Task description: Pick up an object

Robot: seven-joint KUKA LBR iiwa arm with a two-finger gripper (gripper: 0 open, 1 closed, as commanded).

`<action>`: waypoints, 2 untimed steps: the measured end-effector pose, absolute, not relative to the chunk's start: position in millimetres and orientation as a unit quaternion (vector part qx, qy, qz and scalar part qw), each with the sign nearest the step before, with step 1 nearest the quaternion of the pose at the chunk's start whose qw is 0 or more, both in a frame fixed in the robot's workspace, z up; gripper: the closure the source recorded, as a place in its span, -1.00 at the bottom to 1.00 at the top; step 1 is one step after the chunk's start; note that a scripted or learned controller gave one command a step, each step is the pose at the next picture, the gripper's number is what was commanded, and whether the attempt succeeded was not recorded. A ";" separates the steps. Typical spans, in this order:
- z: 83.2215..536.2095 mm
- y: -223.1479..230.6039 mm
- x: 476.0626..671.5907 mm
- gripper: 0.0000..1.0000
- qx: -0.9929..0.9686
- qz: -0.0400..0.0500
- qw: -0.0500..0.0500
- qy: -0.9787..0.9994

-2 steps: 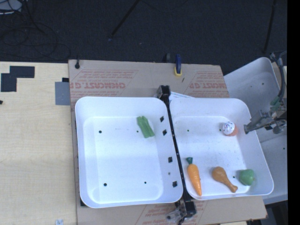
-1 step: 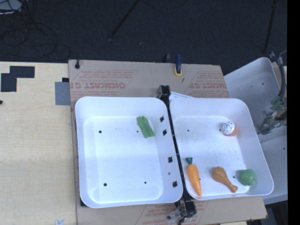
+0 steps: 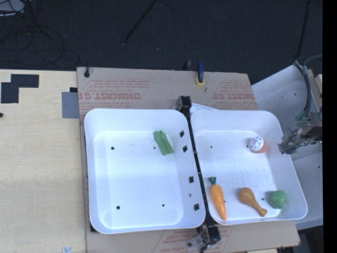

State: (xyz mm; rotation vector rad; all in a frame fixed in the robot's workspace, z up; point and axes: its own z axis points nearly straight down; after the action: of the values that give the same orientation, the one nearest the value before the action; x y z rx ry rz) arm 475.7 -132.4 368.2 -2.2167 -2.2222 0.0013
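Gripper (image 3: pixel 291 144): being seen at the right edge, outside the right bin (image 3: pixel 274 121); nothing is being held, and whether it is open cannot be told.
Ball (image 3: pixel 256 144): white with an orange underside, being kept nearest the gripper, by the right wall.
Green object (image 3: pixel 277 198): rounded, being shown in the near right corner.
Drumstick (image 3: pixel 250 201): tan, being laid just beside it.
Carrot (image 3: pixel 217 199): orange, green-topped, being laid by the divider.
Green block (image 3: pixel 163 142): ridged, being kept in the left bin (image 3: pixel 105 121).
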 end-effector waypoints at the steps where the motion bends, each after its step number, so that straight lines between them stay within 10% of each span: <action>1: 368.1 -124.8 476.0 1.00 -0.706 0.001 0.002 -0.708; 2: 382.3 -94.5 476.5 1.00 -0.706 0.000 0.000 -0.708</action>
State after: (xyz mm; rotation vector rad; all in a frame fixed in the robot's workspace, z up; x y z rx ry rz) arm 476.5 -94.5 382.3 -2.2170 -2.2255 -0.0007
